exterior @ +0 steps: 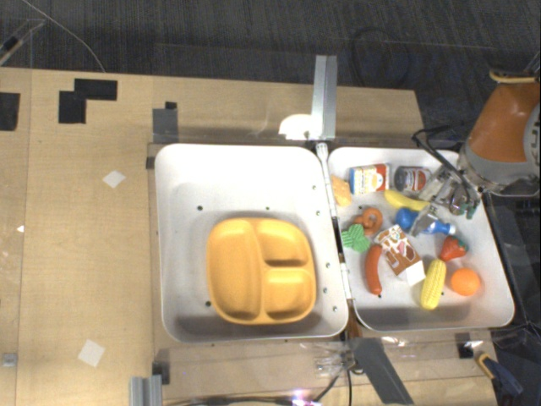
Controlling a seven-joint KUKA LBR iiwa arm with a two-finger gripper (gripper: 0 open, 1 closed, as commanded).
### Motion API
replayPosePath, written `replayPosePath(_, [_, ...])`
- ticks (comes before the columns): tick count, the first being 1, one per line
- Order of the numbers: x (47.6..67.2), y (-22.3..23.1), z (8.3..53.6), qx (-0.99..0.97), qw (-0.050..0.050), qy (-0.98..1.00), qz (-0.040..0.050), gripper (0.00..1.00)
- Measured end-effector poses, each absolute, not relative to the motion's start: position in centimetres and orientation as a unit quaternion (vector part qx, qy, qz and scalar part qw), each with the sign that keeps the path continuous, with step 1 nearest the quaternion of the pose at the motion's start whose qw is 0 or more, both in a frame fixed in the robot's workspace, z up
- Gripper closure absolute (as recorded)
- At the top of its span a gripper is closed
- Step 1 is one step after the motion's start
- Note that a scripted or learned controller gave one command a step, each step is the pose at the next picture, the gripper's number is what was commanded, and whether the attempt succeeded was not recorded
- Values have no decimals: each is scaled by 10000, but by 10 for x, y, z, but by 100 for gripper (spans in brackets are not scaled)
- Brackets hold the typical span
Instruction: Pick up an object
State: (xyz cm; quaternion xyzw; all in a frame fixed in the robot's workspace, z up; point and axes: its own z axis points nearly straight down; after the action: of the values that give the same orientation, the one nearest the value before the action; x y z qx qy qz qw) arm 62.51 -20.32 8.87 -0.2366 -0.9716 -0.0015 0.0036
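Note:
The right white bin (499, 311) holds several toy foods. Among them are a yellow banana (402, 200), a blue piece (421, 222), a small bottle with a yellow and red label (368, 178) and a dark can (412, 178). Nearer the front lie a red sausage (374, 269), a brown and red carton (399, 250), a corn cob (433, 282), an orange (464, 282) and a red strawberry-like piece (453, 248). My gripper (443, 198) hangs low over the bin's far right part, just right of the banana and above the blue piece. Nothing is visibly held in it.
The left white bin (182, 227) carries a yellow divided plate (260, 271). An orange pretzel-like piece (368, 219) and a green piece (355, 239) lie by the divider between the bins. A metal post (325, 91) stands behind the bins. The arm's orange band (505, 129) is at the right.

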Motion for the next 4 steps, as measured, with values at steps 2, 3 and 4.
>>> replayPosePath(2, [601, -205, 88, -4214, -48, -9068, -11, 0])
replayPosePath(3, [605, -202, 88, -5853, -40, -8108, -17, 0])
replayPosePath(4, [662, -209, 85, -5688, 121, -8223, 64, 0])
